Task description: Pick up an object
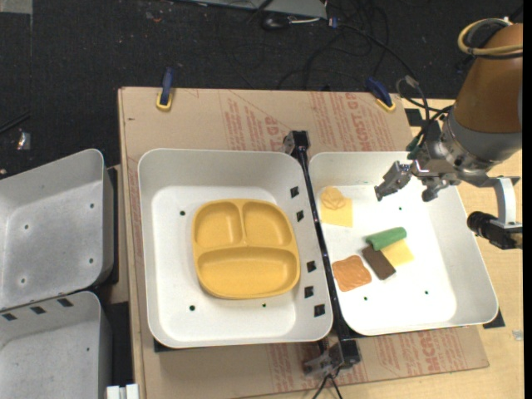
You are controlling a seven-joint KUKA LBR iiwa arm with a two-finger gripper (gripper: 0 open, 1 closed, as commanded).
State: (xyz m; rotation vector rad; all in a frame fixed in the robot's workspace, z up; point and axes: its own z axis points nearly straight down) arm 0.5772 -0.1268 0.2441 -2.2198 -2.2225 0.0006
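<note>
The right bin (465, 306) holds a pale yellow cheese-like wedge (336, 207), a green cylinder (386, 238), a small yellow block (401, 253), a dark brown block (379, 263) and an orange-brown slab (352, 273). My gripper (409, 183) hangs over the bin's upper right part, above and to the right of the green cylinder. Its two dark fingers (389, 183) stand apart with nothing between them.
The left bin (158, 223) holds a yellow divided tray (245, 248). A black divider (309, 223) runs between the bins. The cardboard sheet (216, 119) under the bins is clamped at the back. White panels (50, 223) lie at the far left.
</note>
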